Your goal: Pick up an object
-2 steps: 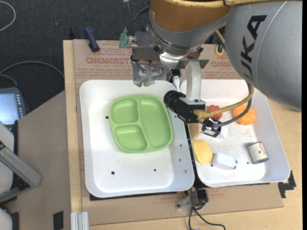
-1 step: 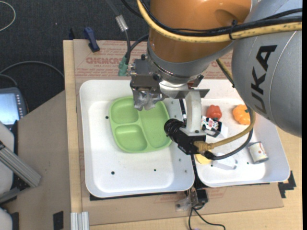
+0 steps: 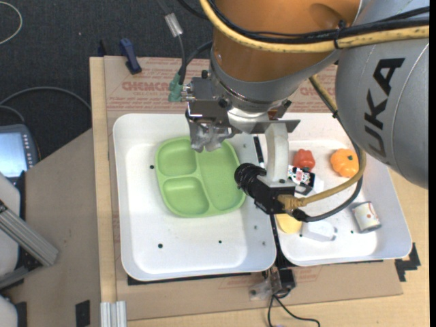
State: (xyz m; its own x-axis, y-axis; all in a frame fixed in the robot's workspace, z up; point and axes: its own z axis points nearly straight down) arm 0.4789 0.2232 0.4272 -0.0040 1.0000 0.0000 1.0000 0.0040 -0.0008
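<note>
A light green divided plate (image 3: 197,182) lies flat in the left white bin (image 3: 136,203). My gripper (image 3: 204,140) hangs straight down over the plate's far edge, close to or touching its rim. Nothing shows in its grasp. In the right bin (image 3: 392,240) lie a red object (image 3: 304,159), an orange pumpkin-like object (image 3: 344,162), a small black, white and red item (image 3: 302,176), a white cylinder (image 3: 366,216), a yellow piece (image 3: 290,224) and a white piece (image 3: 319,232). The arm's bulk hides the far part of both bins.
The bins sit on a cardboard sheet (image 3: 109,114) on the bench. A blue clip (image 3: 129,55) stands at the sheet's far left corner. Bare white floor shows in the left bin in front of and left of the plate.
</note>
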